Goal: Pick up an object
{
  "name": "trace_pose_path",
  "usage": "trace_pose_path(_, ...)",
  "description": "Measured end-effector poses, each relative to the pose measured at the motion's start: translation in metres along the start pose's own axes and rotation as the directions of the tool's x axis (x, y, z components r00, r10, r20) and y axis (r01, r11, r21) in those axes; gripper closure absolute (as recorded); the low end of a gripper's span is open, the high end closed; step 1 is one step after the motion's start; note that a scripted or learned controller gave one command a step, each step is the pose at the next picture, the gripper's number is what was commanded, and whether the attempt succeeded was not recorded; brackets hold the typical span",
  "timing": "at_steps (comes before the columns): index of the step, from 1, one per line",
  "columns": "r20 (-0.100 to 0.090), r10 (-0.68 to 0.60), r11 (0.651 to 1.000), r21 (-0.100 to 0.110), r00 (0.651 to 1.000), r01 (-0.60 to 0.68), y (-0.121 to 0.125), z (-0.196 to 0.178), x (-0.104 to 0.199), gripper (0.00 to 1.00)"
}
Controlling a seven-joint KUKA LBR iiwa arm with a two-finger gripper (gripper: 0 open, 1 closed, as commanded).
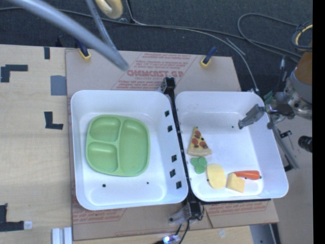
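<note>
Wooden bench (30, 151) carries cardboard sheet (157, 67). On sheet: two white bins touching side by side, left bin (81, 105) at 9 o'clock, right bin (218, 101) at 3 o'clock. Black tape marks (51, 121) on bench, 9 o'clock edge.

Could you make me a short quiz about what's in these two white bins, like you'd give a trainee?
1. True or false: the green divided plate lies in the left bin.
2. Which item lies nearest the divider between the bins? A) pizza slice B) carrot C) cheese wedge
3. Fill in: the end effector sits over the ____ bin's far right corner.

Key
1. True; the plate has three compartments.
2. A. The pizza slice lies beside the divider, with a small green piece and a yellow piece just below it.
3. Right; it sits over the right bin, apart from the food.
</note>
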State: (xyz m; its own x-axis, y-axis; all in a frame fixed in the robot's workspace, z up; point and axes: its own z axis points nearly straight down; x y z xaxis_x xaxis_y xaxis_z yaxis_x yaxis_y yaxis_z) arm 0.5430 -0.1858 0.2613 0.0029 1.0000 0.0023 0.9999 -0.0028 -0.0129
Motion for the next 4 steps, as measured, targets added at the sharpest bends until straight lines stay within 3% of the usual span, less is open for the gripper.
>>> trace_pose_path(1, 0.003, -0.004, 1.0, -0.011, 1.0, 0.004, 0.002, -0.007, 0.001, 0.0)
trace_pose_path(4, 0.002, -0.004, 1.0, -0.007, 1.0, 0.004, -0.001, 0.126, 0.003, 0.0)
